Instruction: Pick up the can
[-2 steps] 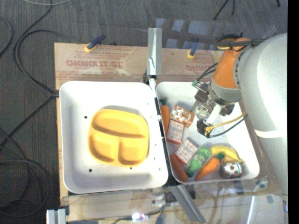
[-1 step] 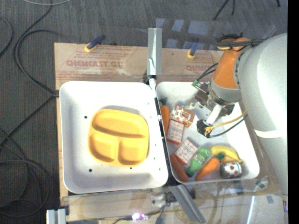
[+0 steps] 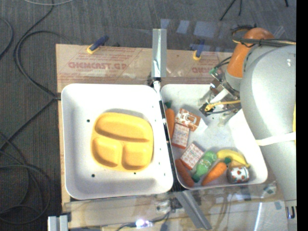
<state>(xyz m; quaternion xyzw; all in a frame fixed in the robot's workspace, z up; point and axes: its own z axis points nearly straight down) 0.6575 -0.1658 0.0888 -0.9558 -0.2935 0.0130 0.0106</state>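
The can [image 3: 237, 174] is a small silvery one with red markings. It lies on its side in the near right corner of the right bin [image 3: 214, 134], just below a banana [image 3: 232, 156] and to the right of a carrot [image 3: 214, 173]. My gripper [image 3: 214, 101] hangs over the far part of the right bin, well away from the can and higher in the view. Nothing shows between its tips.
In the right bin there are also a second carrot [image 3: 170, 121] along the left wall, three small red-and-white boxes [image 3: 181, 134], and a green bottle [image 3: 204, 162]. The left bin [image 3: 77, 105] holds a yellow sectioned tray [image 3: 123, 139]. The grey arm [image 3: 269, 109] covers the right bin's right side.
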